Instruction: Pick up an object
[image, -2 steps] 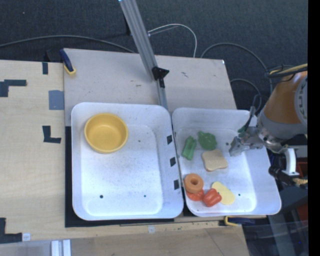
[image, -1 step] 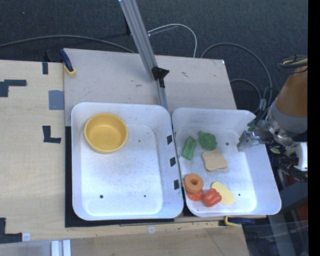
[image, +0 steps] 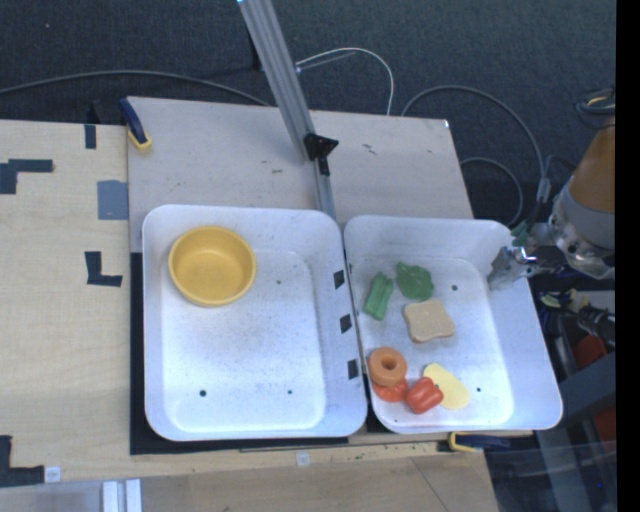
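The right bin (image: 520, 330) holds several toy foods: a green pod (image: 378, 297), a green leafy piece (image: 414, 281), a slice of bread (image: 429, 321), an orange doughnut (image: 387, 365), a red pepper (image: 423, 397) and a yellow piece (image: 451, 388). My gripper (image: 506, 262) hangs over the bin's upper right edge, to the right of the green leafy piece and the bread. Nothing shows between its fingers.
A yellow bowl (image: 211, 264) sits in the upper left of the left bin (image: 250, 400). A grey pole (image: 285, 85) slants up from between the bins. Cables (image: 450, 100) run across the dark floor behind the bench.
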